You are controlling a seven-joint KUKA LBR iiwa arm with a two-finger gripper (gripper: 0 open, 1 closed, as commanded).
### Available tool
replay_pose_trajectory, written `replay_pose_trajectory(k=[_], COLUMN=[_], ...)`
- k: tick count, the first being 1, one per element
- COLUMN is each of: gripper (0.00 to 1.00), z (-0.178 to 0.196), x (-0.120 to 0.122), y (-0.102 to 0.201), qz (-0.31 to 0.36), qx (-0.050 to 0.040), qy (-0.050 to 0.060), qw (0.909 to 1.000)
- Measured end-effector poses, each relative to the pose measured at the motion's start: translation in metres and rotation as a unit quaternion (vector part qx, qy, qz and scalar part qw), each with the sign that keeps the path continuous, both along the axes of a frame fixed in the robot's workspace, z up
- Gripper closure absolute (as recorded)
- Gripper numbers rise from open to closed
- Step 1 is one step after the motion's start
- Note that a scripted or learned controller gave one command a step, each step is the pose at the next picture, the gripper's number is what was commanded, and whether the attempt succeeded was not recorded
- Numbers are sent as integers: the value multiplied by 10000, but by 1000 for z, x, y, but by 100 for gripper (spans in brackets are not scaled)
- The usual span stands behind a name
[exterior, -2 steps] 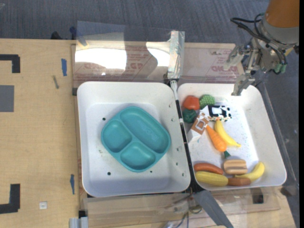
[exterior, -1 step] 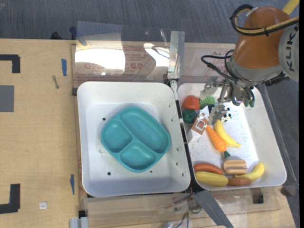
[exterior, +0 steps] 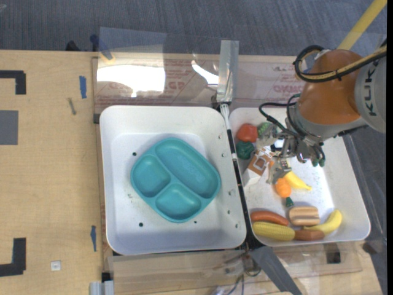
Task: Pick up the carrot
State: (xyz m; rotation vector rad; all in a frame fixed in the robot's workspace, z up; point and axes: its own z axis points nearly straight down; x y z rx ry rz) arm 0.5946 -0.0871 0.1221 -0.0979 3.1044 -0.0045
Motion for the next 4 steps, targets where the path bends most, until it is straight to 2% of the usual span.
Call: replay_pose_trajectory(k=[1,2,3,4], gripper=[0,0,0,0], z=[-10,-10,-28,-28], x=[-42,-67,-37,-95], y=[-14,-14,-16,-13], qz=[-378,-662,-720,-786], qx=[3,-6,19,16], qy=[-227,-253,27,28], qw=[9990,9975,9974,9969])
